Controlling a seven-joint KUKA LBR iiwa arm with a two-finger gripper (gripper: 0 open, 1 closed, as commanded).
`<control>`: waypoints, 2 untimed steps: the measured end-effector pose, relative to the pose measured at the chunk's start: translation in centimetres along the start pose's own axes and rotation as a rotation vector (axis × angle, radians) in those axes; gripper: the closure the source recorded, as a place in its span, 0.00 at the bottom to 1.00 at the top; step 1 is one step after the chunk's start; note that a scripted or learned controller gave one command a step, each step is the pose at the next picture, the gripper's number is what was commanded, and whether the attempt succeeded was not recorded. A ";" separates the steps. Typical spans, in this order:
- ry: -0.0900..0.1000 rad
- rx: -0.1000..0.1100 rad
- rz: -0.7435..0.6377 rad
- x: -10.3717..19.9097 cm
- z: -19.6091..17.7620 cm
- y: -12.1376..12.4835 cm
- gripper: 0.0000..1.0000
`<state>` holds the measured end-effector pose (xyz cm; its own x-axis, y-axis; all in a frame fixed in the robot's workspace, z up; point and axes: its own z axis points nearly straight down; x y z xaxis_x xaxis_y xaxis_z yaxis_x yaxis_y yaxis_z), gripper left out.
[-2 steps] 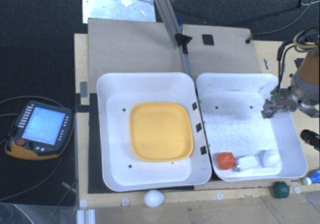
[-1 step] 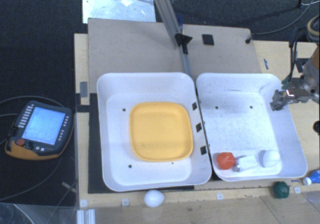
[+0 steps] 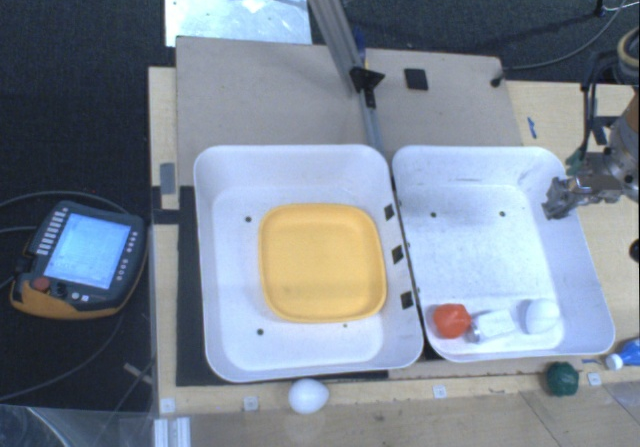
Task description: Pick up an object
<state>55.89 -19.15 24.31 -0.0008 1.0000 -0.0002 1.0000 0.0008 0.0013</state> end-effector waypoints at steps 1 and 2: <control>0.001 0.001 -0.004 5.0 1.2 0.2 1.00; 0.002 0.000 -0.005 10.9 0.5 0.6 1.00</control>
<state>56.45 -8.24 23.77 -0.0059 1.0000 0.0014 1.0000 0.0059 0.0014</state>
